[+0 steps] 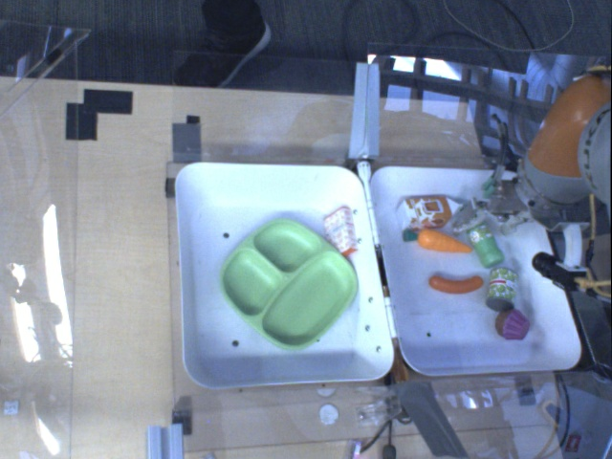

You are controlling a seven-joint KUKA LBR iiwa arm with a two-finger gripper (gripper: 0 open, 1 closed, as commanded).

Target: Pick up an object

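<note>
Objects to pick lie in both white bins on the desk. In the left bin, a green divided plate sits near the middle, and a small red-and-white packet rests at its upper right edge, close to the bin's right wall. In the right bin, a brown-and-white packet lies at the upper left, with a carrot just below it and a sausage lower still. A green bottle lies tilted beside the carrot's right end. Below it stands a small can, then a purple piece. The gripper hangs just above the green bottle; I cannot tell whether it is released or clenched.
</note>
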